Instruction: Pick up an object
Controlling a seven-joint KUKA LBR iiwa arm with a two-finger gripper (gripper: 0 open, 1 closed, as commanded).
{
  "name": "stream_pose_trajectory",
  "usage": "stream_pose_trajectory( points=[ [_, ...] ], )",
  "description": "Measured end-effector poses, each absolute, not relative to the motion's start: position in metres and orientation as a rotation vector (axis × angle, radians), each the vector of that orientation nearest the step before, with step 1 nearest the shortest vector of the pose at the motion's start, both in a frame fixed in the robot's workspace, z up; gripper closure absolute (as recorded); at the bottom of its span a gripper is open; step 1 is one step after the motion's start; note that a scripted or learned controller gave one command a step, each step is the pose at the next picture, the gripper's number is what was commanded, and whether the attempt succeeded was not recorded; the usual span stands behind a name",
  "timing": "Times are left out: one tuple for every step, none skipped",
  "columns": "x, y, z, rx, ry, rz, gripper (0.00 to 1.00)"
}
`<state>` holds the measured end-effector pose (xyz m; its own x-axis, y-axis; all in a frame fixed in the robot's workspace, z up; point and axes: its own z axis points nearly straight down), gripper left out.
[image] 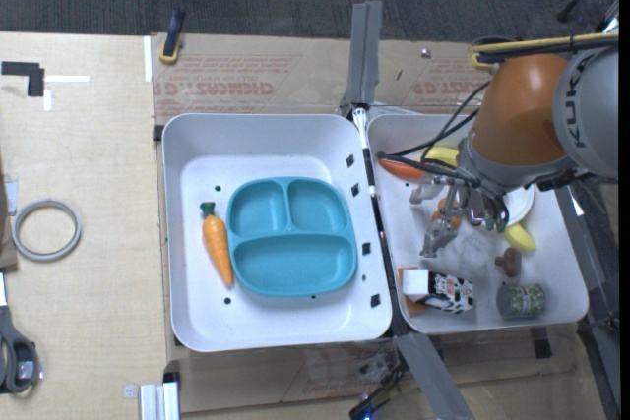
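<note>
The end effector (455, 216) hangs low over the right bin (571, 241), among clutter; whether it is open or grips anything I cannot tell. Probably it aims at the crumpled clear wrapper (471, 251) just below. In the left bin (182, 241), a carrot (218, 246) touches the blue tray (291, 237).

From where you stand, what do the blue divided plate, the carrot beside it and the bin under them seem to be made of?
The blue divided plate looks like moulded plastic: one even colour, rounded rims, soft sheen. The carrot is probably a plastic toy, given its smooth, uniform orange skin and stubby green top, though real cannot be ruled out. The left white bin seems thin plastic with a glossy finish and rounded corners.
</note>
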<state>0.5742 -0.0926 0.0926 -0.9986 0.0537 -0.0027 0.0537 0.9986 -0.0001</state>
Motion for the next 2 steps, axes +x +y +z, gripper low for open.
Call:
stream_pose_trajectory(
  points=[
    [0.543, -0.097, 0.092, 0.637, 3.076, -0.001, 0.0],
    [0.644, -0.135, 0.091, 0.535, 3.104, -0.004, 0.0]
  ],
)
